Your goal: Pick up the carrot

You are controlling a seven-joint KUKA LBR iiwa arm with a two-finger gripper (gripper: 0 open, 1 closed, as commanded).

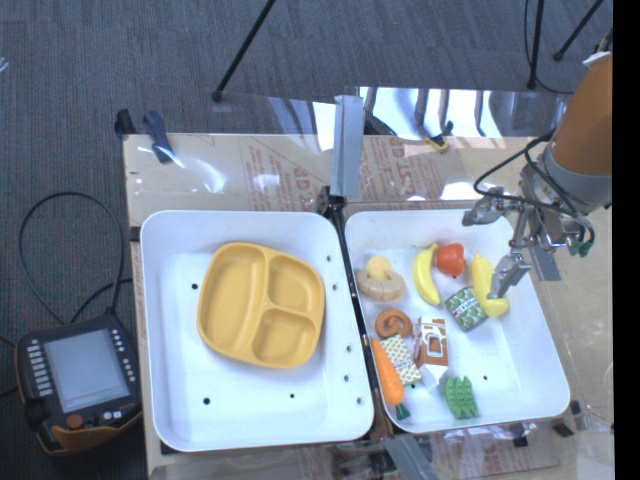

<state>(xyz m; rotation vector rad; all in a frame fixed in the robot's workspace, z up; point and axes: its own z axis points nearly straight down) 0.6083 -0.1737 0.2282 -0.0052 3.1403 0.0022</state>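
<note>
- Two shallow white bins side by side on the surface (pixel 250 183): left bin (pixel 165 268) with a yellow plastic divided plate (pixel 262 304), right bin (pixel 535 368) with assorted toy food.
- Task item: small orange plastic carrot with green top (pixel 387 372), lying lengthwise near the right bin's left wall, toward the front edge; green end pointing to the front.
- Close neighbours of the carrot: brown ring-shaped pretzel toy (pixel 393 323) just behind, patterned flat cracker piece (pixel 404 359) touching or just beside on the right.
- Also in the right bin: two yellow bananas (pixel 426 276), red tomato-like piece (pixel 450 259), green ridged block (pixel 460 396).
- Hand (pixel 515 268) at the bin's right rear, above the right-hand banana (pixel 487 283), well apart from the carrot.
- Hand state: cannot tell open or closed; nothing seen held.
- Step in hand, as judged: approach, grasp not yet begun.
- Next move calls for: travel left and forward across the bin, alignment across the carrot's narrow width, descent clear of the cracker and the wall.
</note>
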